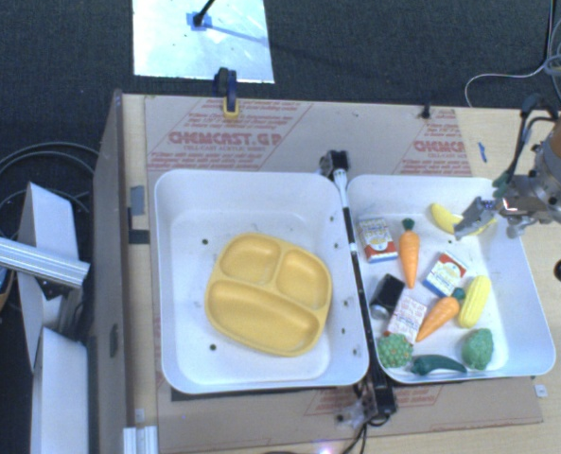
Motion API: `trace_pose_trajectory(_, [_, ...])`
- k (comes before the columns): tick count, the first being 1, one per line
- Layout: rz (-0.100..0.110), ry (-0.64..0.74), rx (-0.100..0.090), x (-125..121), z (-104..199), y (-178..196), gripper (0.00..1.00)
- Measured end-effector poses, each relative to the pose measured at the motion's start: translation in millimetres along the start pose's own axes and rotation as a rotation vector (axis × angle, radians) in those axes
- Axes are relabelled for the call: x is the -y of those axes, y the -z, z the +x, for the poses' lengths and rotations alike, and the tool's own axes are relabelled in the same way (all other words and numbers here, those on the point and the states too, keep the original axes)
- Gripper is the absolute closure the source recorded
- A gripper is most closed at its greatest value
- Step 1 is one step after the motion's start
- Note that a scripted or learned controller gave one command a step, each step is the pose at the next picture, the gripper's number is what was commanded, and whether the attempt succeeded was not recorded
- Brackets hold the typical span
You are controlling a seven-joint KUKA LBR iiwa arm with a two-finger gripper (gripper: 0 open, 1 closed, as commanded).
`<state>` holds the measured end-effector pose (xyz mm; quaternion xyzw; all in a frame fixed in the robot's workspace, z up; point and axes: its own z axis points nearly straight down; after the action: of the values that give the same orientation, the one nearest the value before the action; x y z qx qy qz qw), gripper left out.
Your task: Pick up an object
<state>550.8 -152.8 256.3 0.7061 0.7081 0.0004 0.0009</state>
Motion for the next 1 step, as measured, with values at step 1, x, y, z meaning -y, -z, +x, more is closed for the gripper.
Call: trace_pose_trajectory(1, [0.006,0.005,-0.003,-6.3,42.4,-92.3,0.0])
